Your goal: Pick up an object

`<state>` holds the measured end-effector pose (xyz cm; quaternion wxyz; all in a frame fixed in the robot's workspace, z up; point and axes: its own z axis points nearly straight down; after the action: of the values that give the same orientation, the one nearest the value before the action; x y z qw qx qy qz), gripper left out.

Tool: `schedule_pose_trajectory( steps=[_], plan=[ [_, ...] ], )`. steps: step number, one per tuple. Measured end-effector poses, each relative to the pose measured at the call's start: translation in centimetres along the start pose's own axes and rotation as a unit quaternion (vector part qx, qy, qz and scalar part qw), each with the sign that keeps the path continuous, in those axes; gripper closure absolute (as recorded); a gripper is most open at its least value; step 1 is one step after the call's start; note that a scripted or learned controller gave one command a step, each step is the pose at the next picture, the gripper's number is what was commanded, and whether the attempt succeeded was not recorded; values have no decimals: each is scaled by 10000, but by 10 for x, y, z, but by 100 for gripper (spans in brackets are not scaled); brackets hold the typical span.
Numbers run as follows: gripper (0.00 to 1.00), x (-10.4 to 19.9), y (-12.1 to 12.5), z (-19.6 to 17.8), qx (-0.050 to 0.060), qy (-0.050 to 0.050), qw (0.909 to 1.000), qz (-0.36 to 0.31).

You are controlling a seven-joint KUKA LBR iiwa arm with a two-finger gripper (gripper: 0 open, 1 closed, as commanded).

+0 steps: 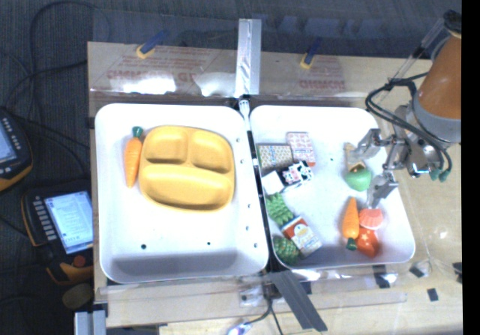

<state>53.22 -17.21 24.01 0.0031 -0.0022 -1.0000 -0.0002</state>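
**Tool over the right bin, nothing lifted yet**

While the arm [442,86] reaches in from three o'clock, the tool [377,165] hangs over the right bin [330,114] with its two fingers spread, one near the bin's centre-right and the other lower, toward four o'clock. Between them sits a green toy [359,177], which looks like the likeliest target; whether a finger touches it I cannot tell. Nothing is pinched or raised, so I judge the task barely begun: closing, gripping and lifting all remain.

At five o'clock from the tool lie a small carrot [350,219] and a red toy [368,232], touching each other. At nine o'clock are two patterned boxes [287,150] and a black-and-white cow piece [297,174]; toward seven o'clock, green leafy pieces [279,210] and a small carton [301,234].

The left bin [112,198] holds a yellow tray [187,167] with a second carrot [133,157] just beside it at nine o'clock.

The arm is cut off at the frame edge. Cables and brackets clutter the wrist, so the fingertips' height above the bin floor is hard to read. The green toy's shape is too small to name, and the red toy is partly masked by a pale piece on top.
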Motion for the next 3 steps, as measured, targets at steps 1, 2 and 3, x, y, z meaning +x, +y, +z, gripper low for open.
schedule_pose_trajectory(
  steps=[1,2,3],
  plan=[
    [0,43,-3,147,3,-25,9991,431],
    [100,43,-2,141,12,-1,9991,422],
    [100,-39,38,151,16,-68,9997,235]
  ],
)
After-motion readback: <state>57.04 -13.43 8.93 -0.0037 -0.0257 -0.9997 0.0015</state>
